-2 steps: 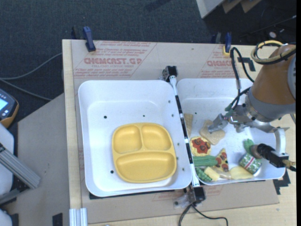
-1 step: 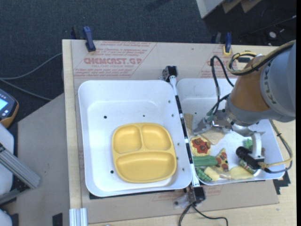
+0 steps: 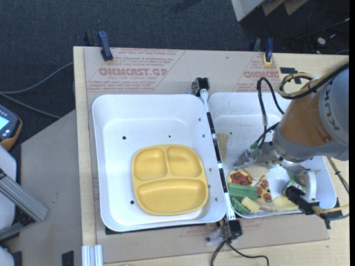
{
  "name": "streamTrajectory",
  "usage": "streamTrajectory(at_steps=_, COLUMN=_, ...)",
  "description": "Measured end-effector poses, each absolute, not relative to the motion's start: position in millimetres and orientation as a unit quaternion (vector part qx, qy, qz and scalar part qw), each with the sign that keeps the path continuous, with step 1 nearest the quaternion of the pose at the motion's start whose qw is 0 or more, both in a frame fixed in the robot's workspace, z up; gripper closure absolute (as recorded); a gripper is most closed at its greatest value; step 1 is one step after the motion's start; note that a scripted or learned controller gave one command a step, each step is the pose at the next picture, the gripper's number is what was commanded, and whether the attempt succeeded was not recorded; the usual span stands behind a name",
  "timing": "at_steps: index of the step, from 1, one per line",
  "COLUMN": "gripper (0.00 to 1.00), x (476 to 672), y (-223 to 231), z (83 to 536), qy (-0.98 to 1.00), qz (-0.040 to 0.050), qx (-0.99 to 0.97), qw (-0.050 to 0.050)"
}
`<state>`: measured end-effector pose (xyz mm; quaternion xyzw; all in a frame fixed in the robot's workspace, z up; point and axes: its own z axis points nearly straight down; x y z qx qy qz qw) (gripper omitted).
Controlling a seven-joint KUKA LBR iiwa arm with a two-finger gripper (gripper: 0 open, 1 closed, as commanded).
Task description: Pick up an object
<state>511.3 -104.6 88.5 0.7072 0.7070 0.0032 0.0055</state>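
Note:
The right bin holds a heap of toy food along its near side: a pizza slice, a green piece, a yellow piece and another pizza piece. The arm reaches in from the right, and my gripper hangs low over the bin, just above and behind the pizza slice. A grey finger points left toward the bin's divider. Nothing shows between the fingers.
The left bin holds a yellow three-compartment plate. A black strip runs between the bins. Black cables loop over the arm at the back right. Blue clamps hold the bench's far edge.

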Motion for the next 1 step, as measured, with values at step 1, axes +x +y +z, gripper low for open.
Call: streamTrajectory(at_steps=1, gripper=0.0, x=587.5, y=-210.4, z=92.5, qy=0.706, qz=0.0005, qx=0.708, qw=0.007)
